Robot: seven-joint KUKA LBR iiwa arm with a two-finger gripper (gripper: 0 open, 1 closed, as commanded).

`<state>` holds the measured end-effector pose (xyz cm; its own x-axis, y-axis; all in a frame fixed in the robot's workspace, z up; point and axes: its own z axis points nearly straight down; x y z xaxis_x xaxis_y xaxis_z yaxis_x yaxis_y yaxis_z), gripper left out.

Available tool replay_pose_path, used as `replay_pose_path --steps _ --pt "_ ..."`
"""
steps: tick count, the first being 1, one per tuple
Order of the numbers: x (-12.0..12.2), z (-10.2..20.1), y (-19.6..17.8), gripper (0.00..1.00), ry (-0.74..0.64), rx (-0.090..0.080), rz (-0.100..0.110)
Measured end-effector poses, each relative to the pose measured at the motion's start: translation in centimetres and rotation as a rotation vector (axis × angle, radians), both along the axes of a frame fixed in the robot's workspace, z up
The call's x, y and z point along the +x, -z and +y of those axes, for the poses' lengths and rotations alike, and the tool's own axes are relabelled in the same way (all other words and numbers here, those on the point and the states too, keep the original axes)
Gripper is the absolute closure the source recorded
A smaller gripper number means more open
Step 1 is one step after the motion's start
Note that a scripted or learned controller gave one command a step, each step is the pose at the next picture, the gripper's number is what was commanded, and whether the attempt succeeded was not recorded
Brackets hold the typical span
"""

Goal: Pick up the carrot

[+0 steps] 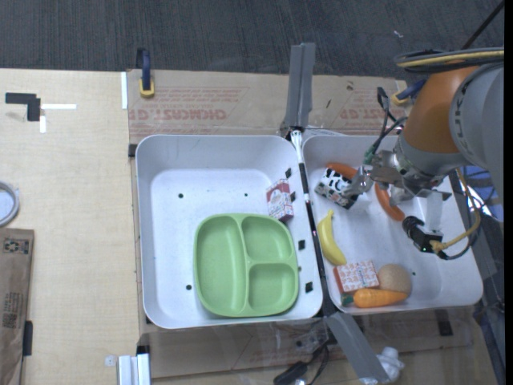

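Note:
The carrot (381, 297), orange with a small green stub at its left end, lies flat along the front wall of the right bin (457, 295). It rests against a red-and-white box (357, 277) and a round tan item (394, 277). My gripper (370, 180) hangs low over the back half of that bin, well behind the carrot. It is right next to a black-and-white cow-patterned toy (335, 189). The grey wrist and its orange band (433, 123) cover the bin's back right corner.
A yellow banana (330, 239) lies by the divider in the right bin. Two orange-red pieces (341, 169) (390, 204) sit near the gripper. The left bin (160, 215) holds a green divided plate (247, 265) and a small red-and-white packet (280, 200).

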<state>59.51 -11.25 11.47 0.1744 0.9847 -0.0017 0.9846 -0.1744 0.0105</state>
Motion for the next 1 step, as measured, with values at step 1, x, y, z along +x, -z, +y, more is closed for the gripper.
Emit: replay_pose_path --steps 1 --pt "-10.2 0.69 1.53 0.0 0.125 0.005 0.014"
